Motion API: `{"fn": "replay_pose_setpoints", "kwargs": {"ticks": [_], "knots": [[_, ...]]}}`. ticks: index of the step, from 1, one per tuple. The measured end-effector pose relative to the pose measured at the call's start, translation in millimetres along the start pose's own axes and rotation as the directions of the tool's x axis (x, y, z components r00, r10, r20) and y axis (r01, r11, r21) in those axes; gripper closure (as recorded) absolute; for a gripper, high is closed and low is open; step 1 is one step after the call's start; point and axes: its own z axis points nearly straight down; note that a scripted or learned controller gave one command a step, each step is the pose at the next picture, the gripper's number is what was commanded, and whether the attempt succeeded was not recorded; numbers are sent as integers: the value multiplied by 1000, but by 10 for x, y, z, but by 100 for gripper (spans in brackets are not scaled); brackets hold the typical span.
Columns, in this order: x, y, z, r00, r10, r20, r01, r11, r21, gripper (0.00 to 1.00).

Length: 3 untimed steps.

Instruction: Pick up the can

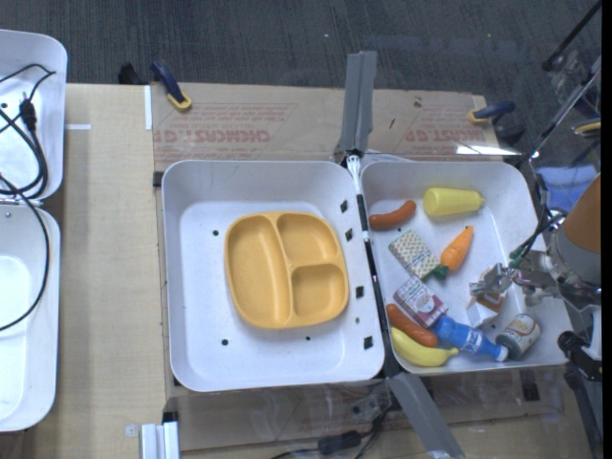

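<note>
Hovering in the right bin (524,187), the gripper (494,285) sits just above the can (519,334), which lies tipped in the near right corner beside the blue bottle (469,338). Whether the claw is apart or together I cannot tell. A good grasp probably means descending squarely over the can, clear of the bottle.

The pincer (497,285) is small and blurred, so whether its tips are apart or closed cannot be told. Behind it, the arm (585,237) is cut off by the picture's right edge. Just below the pincer, the can (519,335) is too small for its label to be read, and the blue bottle (467,338) touching it hides part of the banana (421,351). Left of the pincer, the print on the small carton (414,253) is illegible.
</note>
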Motion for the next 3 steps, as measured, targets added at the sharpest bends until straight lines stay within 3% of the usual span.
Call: {"fn": "replay_pose_setpoints", "kwargs": {"ticks": [1,2,3], "knots": [[-3,55,-147,1000,1,3,-1,1000,-17,100],[-7,45,-136,1000,1,4,-1,1000,-14,0],[182,596,7,984,177,10,-176,984,-9,0]]}}
